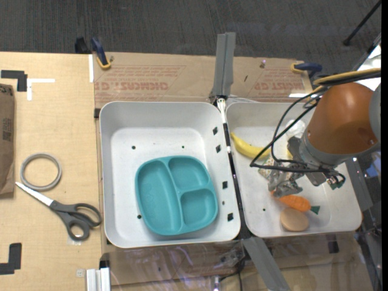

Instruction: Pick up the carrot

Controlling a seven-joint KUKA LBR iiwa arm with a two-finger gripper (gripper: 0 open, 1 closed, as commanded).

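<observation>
Carrot (295,203) lies in the right bin (345,223), near its front edge, orange body pointing left w/ green end to the right. All places below are given relative to the carrot.

Gripper (280,183) sits just above-left of the carrot, low in the bin, prob. lined up for a grab, but the carrot isn't between anything visible, so not held. Open or clenched: can't tell, too blurred and cluttered w/ cables.

Arm (339,123) w/ orange band looms up-right of the carrot.

Right bin contents: carrot, a tan round thing (294,220) just below it, almost touching, and a banana (247,147) further up-left.

Left bin (115,162), well left of the carrot, holds a teal divided tray (176,194).

Scissors (63,211) and tape roll (40,171) lie far left on the bench, outside both bins.
</observation>
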